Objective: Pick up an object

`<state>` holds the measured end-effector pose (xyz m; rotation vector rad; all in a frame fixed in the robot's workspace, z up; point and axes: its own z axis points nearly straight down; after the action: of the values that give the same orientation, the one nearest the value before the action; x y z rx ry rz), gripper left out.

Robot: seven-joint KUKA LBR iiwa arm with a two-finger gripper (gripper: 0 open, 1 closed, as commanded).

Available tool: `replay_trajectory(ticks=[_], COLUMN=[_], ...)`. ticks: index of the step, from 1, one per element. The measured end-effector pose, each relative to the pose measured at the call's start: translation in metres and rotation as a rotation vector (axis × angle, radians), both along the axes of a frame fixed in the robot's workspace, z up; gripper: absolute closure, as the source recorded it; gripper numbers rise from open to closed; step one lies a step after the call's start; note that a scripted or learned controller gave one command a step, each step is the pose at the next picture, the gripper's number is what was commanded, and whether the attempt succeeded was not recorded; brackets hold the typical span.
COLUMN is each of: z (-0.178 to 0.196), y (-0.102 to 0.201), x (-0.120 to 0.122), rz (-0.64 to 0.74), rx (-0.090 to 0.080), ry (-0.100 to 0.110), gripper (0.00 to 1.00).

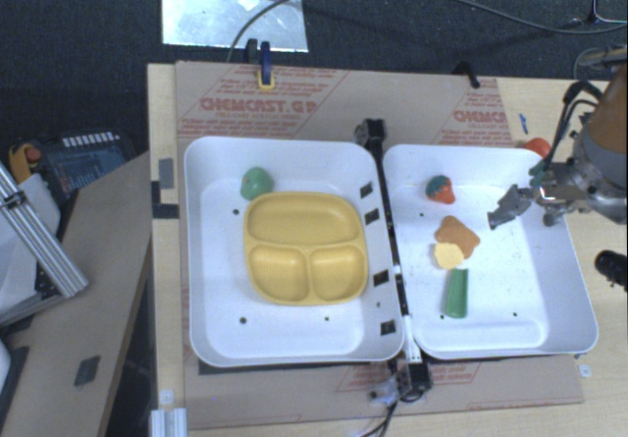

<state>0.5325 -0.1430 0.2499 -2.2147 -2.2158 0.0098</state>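
Nearest you, the 2 white bins sit side by side on the bench [324, 91]. In the right bin [549, 317], the closest item is a green stick [455, 293] standing lengthwise toward you. Just beyond it, touching its far end, lies a pale yellow piece [448, 255], which overlaps an orange-brown piece [458, 232]. Farther back, near the bin's far left corner, find a small red and green item [441, 189]. The gripper [517, 201] hangs over the right half of this bin, apart from all 4 items; you can see nothing between its fingers, and their spacing cannot be read from this view. In the left bin [211, 327], a yellow 3-compartment tray [304, 248] fills the middle, with a green lump [257, 182] touching its far left corner.
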Motion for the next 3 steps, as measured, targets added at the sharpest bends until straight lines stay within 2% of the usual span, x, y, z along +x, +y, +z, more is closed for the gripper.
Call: replay_trajectory(ticks=[1,2,3], z=[0.006,-0.044,-0.087], y=[0.000,0.008,0.006], x=[0.002,-0.005,-0.002], rz=[0.003,0.001,0.000], rx=[-0.002,-0.001,-0.001], ry=[-0.012,-0.009,-0.009], gripper=[0.00,0.00,0.00])
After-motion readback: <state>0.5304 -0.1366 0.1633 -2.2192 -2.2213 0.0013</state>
